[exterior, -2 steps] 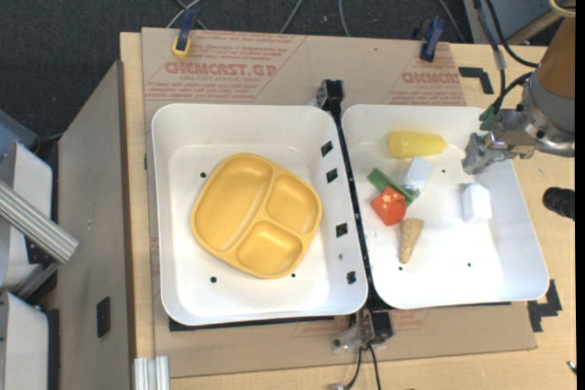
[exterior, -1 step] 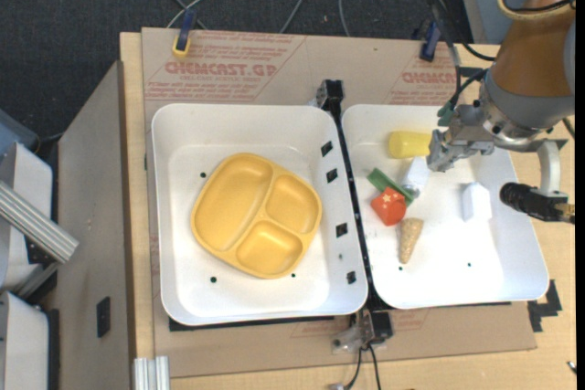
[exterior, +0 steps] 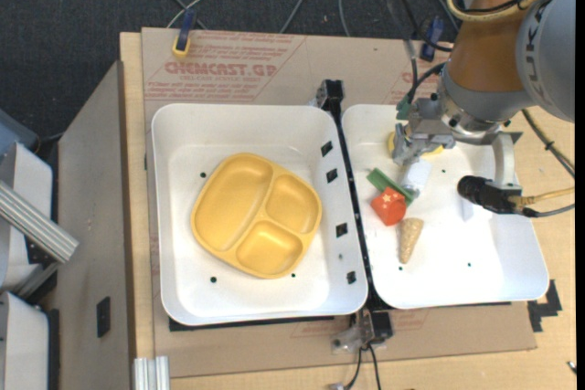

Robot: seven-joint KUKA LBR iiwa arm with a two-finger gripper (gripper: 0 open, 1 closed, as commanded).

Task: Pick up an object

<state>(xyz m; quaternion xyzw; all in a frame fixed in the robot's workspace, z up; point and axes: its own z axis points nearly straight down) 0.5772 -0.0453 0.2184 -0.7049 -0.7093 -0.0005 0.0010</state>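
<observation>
**Over the right bin, nothing lifted yet**

In the right bin [exterior: 512, 279], we see the gripper [exterior: 416, 158] low over the upper left corner, among a yellow piece [exterior: 395, 142] and a white object [exterior: 418, 172]. We cannot tell its grasp state. Just below lie the green piece [exterior: 391, 182], the strawberry [exterior: 388, 206] and the cone [exterior: 409, 238], all resting. We judge the pick still undone. The arm [exterior: 498, 32] reaches in from the right, wrist bent downward.

Grey arm [exterior: 555, 41] with a glossy orange band [exterior: 494, 32], yellow cable loop, grey metal tool [exterior: 416, 144].
</observation>
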